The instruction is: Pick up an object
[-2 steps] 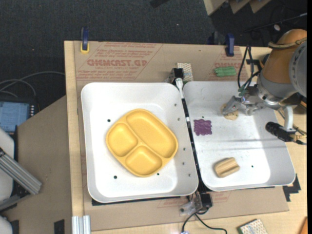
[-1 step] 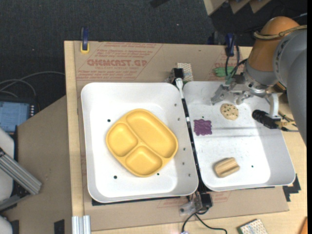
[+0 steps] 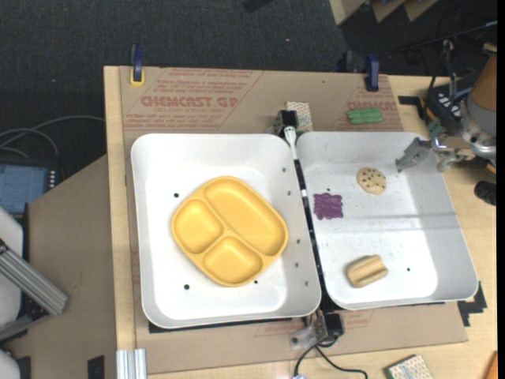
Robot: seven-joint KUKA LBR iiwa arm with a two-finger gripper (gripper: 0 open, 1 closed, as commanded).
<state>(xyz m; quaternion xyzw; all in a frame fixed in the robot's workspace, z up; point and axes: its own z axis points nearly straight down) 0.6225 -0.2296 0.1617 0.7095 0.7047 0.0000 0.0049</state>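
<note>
One tan block (image 3: 366,271), one cookie (image 3: 371,181), one purple square (image 3: 328,205).

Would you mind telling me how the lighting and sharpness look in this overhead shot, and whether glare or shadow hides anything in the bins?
In the camera view, light is soft and even; the yellow divided plate shows mild sheen, no blown glare. The cookie, purple piece and tan block are clear with faint shadows. The gripper near the right bin's far corner looks slightly soft.
</note>
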